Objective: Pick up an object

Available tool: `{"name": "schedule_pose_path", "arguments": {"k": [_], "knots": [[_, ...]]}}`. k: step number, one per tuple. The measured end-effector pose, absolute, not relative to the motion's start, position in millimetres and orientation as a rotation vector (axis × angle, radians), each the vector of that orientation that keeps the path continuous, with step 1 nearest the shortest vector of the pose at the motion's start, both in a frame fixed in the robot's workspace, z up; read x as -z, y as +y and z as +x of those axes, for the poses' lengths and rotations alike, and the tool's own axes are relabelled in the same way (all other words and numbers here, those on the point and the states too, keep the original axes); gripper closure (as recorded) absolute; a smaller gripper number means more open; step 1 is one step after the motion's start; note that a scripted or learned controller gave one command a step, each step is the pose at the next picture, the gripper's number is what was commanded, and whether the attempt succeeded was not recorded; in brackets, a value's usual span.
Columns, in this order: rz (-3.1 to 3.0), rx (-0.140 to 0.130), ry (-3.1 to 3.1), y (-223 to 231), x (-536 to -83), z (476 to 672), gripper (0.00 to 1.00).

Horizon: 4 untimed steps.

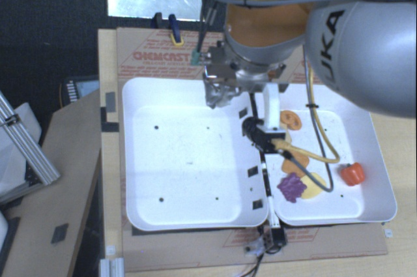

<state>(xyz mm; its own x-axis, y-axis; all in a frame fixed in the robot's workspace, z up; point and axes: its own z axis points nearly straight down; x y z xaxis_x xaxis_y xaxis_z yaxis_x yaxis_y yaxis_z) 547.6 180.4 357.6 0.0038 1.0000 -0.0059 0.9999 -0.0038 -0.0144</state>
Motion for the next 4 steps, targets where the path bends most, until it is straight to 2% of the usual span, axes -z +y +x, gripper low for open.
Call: {"name": "schedule_pose_path", "arguments": {"k": [1,2,3,4], "knots": [[-2.223,0.028,-2.232,183.9,-520.1,548.0,1.0],[-2.208,-0.011,-2.228,237.6,-411.9,539.0,1.0],[-2.22,0.024,-2.23,222.5,-543.6,520.9,1.0],[-2.212,0.009,-2.231,223.7,-546.8,521.6,1.0]]}}
